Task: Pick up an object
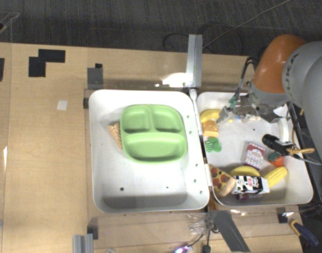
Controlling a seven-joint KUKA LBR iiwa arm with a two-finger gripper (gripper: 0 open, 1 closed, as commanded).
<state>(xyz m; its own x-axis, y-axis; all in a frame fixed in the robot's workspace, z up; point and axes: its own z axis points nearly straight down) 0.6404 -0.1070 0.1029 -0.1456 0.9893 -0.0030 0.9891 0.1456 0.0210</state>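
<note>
Several toys were seen in the right bin (301, 196), a yellow one (209, 115) nearest the gripper (232, 108), whose finger state could not be told, so a centred, vertical descent onto that toy was judged best.

A light green divided tray (152, 132) lies in the white left bin (105, 188). The white right bin (303, 191) holds a yellow banana (245, 171), yellow corn (275, 176), a red-spotted pizza slice (220, 178) and a black-and-white patterned carton (250, 185). The tabletop (39, 157) is pale wood.
</note>
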